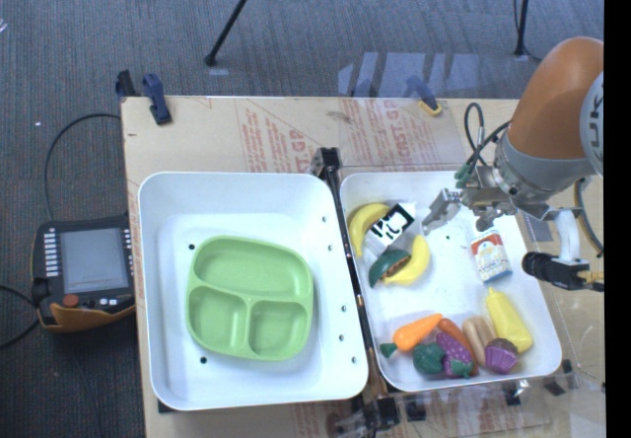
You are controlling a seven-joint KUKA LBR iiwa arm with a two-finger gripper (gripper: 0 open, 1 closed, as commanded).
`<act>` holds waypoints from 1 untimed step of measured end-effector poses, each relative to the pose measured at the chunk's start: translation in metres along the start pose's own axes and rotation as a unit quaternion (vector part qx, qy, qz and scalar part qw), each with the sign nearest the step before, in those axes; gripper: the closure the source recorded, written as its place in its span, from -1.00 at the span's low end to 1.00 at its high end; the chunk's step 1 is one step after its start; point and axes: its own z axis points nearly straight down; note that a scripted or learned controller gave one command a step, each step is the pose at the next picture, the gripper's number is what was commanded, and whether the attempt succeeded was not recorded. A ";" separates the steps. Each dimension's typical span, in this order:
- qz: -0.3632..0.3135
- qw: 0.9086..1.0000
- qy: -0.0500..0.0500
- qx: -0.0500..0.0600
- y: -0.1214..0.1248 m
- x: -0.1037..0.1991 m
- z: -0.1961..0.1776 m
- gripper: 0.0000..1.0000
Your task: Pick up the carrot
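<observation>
While slanting up-right, carrot with leafy tip down-left; claw spread, holding nothing.

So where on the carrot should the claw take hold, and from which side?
Probably mid-body on the carrot, coming straight down. It lies flat, tilted, green top low-left, tip up-right. Close across its narrow width. Its upper-left side is open bin floor; the toy vegetables crowd its lower-right flank, so stay toward the middle.
</observation>
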 end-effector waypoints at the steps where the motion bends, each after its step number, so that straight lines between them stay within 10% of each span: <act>1: -0.093 0.996 0.003 0.007 -0.052 0.026 0.124 -1.00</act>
